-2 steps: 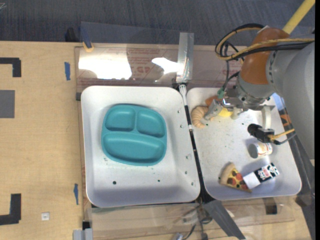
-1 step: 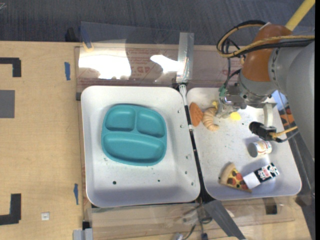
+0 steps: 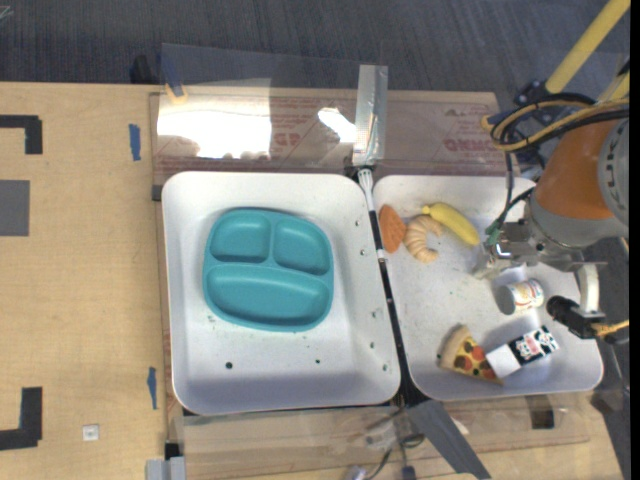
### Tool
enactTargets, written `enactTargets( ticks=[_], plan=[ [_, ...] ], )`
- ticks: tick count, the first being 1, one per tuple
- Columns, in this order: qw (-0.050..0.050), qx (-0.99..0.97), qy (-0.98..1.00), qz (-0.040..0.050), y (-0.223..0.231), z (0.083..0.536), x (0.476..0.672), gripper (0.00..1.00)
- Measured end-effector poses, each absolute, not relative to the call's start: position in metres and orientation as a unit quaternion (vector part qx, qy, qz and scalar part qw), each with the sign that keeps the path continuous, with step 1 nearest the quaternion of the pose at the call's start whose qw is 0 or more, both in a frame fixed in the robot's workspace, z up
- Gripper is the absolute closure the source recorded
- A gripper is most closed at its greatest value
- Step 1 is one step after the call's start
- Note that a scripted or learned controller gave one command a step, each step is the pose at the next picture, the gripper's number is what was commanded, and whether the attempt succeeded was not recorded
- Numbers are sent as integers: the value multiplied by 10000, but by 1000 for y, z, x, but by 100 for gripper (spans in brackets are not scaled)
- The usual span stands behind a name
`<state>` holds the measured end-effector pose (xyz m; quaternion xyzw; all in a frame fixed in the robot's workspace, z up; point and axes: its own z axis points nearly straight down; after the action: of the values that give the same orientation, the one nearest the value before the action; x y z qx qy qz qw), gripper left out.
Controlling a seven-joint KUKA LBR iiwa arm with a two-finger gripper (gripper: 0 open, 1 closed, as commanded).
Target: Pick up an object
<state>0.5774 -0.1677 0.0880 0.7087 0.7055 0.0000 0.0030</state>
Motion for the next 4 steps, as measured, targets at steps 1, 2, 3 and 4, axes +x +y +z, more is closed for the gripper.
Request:
enactTargets(
  ticks=[1,2,3,4],
  plan=[
    [5,7048,7094,20,-95,88,651,100],
    [25,7079,7063,7,-132,89,564,100],
    [25,7054,7088,26,-96,88,646,100],
    [34,7090,7052,-3,-168,88,561,100]
  ],
)
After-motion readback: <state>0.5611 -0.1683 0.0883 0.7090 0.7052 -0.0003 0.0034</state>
